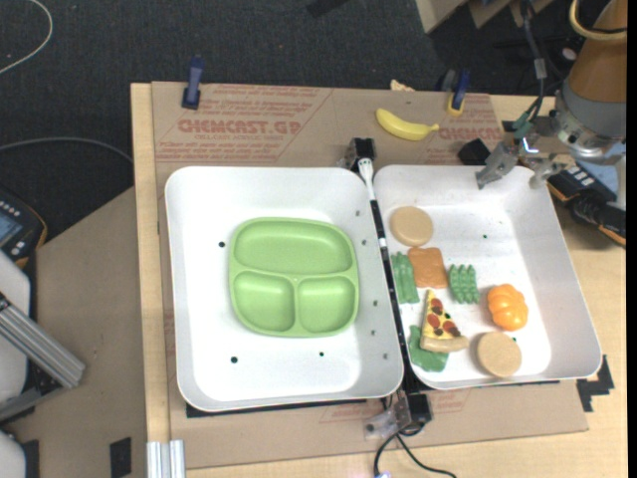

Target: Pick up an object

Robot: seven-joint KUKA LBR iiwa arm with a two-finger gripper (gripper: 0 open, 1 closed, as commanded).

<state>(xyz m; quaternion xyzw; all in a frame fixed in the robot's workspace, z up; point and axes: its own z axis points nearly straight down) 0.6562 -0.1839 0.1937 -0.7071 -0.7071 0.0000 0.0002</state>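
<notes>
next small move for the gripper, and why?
Probably swing the gripper inward and down over the right bin: it sits at that bin's far rim with nothing between its fingers, while the toys, such as the orange, lie nearer the bin's middle.

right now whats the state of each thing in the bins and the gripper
gripper: above the right bin's far edge, holding nothing seen
green tray: flat in left bin, compartments bare
pizza slice: lying flat, partly on a green piece
orange pepper: resting alone, right bin
banana: outside the bins, on the board
</notes>
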